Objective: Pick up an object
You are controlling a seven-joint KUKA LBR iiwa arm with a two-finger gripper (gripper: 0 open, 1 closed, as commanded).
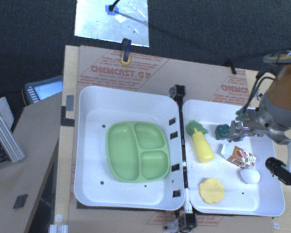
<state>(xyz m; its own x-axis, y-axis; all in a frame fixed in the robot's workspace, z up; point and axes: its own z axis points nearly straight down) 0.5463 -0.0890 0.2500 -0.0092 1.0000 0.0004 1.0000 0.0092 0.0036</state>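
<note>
Green and sectioned, a plate (136,151) lies in the left bin (90,133), well apart from the work; in the right bin (270,202), a yellow bottle (202,146) lies at nine o'clock, a yellow disc (212,190) at six, a printed packet (241,157) and a white egg (250,176) centrally. The pincer (234,131) hangs at twelve o'clock, just beside a small dark teal object (222,130), its spread impossible to tell. Crowding risks a nudge, not a grip.

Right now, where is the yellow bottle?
In the camera view, the yellow bottle lies in the right bin, near its left wall, above the round yellow piece and left of the red-and-white packet.
</note>
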